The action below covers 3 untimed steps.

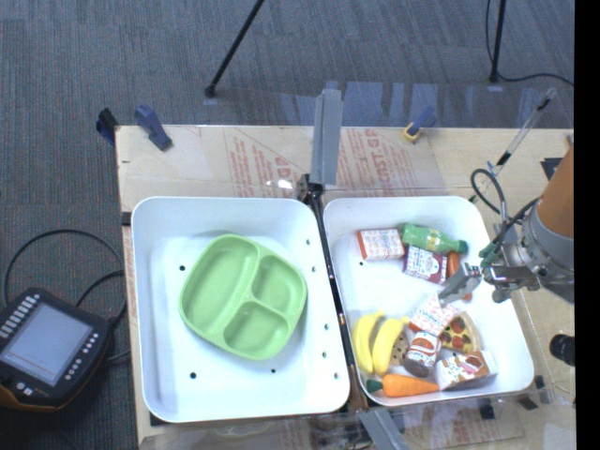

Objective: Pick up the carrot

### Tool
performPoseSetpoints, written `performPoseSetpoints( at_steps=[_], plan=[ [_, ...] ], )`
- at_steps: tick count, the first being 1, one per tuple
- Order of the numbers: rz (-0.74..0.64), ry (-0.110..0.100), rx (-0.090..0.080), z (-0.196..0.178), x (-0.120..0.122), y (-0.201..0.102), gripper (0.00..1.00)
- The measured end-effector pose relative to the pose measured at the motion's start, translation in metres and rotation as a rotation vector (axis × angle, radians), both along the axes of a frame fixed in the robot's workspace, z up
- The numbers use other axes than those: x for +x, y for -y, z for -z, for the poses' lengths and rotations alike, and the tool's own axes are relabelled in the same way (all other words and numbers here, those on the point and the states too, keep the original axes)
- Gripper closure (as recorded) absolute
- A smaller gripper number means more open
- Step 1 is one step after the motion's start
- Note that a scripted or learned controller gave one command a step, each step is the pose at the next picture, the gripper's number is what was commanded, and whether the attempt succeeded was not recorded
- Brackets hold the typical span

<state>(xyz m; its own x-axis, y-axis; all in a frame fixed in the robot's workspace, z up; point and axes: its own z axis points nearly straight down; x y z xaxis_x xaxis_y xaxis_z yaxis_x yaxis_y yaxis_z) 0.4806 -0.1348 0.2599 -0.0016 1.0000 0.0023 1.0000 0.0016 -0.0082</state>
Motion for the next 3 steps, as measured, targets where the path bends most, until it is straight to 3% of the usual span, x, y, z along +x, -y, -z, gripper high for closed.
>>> performPoseSetpoints(
  at_steps=[1,2,3],
  plan=[
    [-0.105,-0.001,0.000,0.076,0.054,-0.070,0.00],
    [-0.486,0.004,0.003,0.171,0.047,-0.048,0.00],
    [-0.587,0.007,0.002,0.075,0.104,-0.030,0.00]
  ],
)
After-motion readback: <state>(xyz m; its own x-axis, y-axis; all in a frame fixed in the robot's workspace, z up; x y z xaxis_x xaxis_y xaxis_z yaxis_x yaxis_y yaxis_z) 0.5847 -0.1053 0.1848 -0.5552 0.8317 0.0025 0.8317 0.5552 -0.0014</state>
